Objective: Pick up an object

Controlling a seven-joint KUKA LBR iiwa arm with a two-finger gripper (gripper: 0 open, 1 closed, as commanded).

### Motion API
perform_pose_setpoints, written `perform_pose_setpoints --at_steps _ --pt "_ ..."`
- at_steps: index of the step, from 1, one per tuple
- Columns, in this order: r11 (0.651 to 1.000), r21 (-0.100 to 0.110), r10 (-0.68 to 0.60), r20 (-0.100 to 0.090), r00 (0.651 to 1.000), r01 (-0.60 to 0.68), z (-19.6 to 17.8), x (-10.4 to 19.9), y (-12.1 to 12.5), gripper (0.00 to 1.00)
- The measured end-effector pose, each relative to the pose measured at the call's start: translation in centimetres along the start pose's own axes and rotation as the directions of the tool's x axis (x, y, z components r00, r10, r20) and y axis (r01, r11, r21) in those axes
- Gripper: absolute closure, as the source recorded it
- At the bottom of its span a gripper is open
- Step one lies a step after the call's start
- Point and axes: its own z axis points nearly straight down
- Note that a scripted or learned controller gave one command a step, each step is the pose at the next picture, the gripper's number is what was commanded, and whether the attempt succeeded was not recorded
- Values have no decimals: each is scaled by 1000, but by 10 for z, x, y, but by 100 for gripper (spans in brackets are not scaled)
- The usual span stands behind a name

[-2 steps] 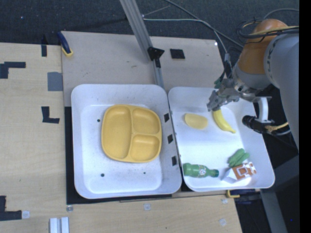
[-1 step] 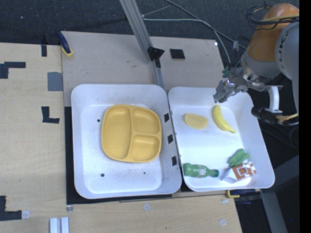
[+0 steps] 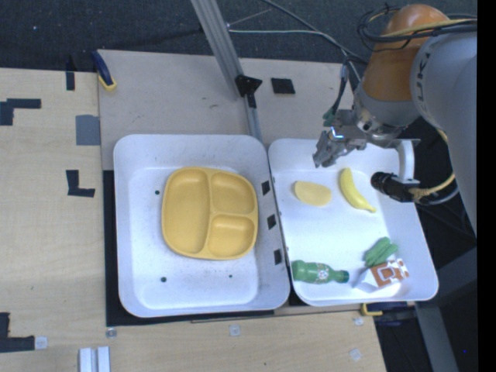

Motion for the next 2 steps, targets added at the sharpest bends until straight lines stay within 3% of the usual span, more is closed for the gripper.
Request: perform_pose_setpoints --at_steps 2 --pt "1000 1 0 0 1000 0 -15 110 -3 100"
